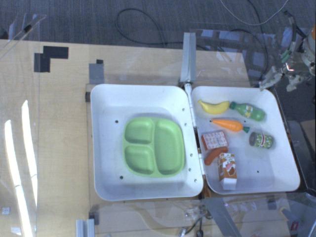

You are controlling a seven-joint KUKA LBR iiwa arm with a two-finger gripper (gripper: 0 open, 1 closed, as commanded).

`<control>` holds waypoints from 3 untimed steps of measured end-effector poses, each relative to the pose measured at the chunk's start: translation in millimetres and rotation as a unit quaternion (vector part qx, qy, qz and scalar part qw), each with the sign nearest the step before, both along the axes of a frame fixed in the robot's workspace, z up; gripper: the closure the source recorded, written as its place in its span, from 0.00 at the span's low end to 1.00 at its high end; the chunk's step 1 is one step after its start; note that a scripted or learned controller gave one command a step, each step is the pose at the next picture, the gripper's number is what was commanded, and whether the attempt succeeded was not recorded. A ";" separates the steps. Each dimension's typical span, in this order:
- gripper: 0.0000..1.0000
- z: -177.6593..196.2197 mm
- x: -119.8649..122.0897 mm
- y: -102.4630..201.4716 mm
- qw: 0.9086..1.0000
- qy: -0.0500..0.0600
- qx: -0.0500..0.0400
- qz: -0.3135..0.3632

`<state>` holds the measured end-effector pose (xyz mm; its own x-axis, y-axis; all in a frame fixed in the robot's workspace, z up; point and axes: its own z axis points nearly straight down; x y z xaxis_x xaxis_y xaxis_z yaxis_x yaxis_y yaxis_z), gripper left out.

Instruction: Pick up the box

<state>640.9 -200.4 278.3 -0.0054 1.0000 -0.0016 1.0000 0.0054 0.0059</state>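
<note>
My gripper (pixel 291 75) hangs past the far right corner of the right bin (pixel 289 147), above its rim; whether it is open or closed I cannot tell — the view there is cluttered. Below and to its left I count seven things in that bin: one banana (pixel 214 106), one green bottle (pixel 248 112), one carrot (pixel 230 125), one can (pixel 261 140), one sausage (pixel 213 155) and two boxes — a flat red box (pixel 215 140) beside the divider, and a carton (pixel 227 170) close to the near rim. Farther left, the left bin (pixel 106 132) holds one green divided plate (pixel 153 146). The right bin's near right corner lies bare
</note>
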 end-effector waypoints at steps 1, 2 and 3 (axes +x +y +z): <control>0.00 -189.3 12.5 9.2 0.999 -0.002 0.000 -0.039; 0.00 -190.9 24.9 80.3 0.994 0.000 0.000 0.105; 0.00 -189.1 -23.0 93.7 0.980 -0.002 -0.001 0.201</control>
